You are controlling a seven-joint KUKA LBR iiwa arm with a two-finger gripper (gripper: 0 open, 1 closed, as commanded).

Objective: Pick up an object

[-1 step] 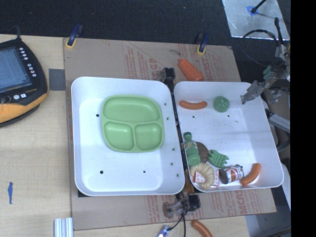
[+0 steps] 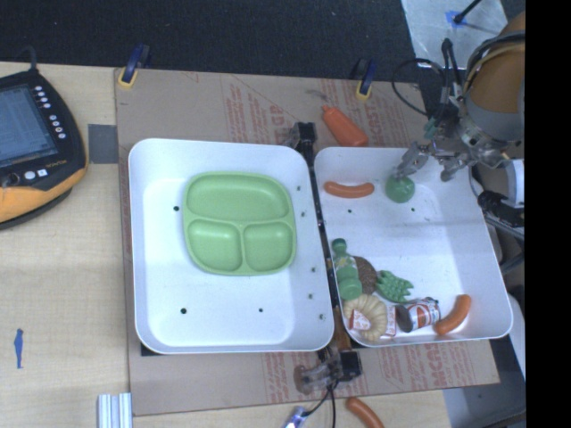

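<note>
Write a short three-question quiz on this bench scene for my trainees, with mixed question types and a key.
1. True or false: the green divided plate lies in the left bin.
2. Multiple choice: the end effector is nearest to which item? A) small green object B) sausage by the near right corner C) handheld controller
3. Fill in: the orange carrot-like toy lies ___ the bins.

Key: 1 true; 2 A; 3 outside.
</note>
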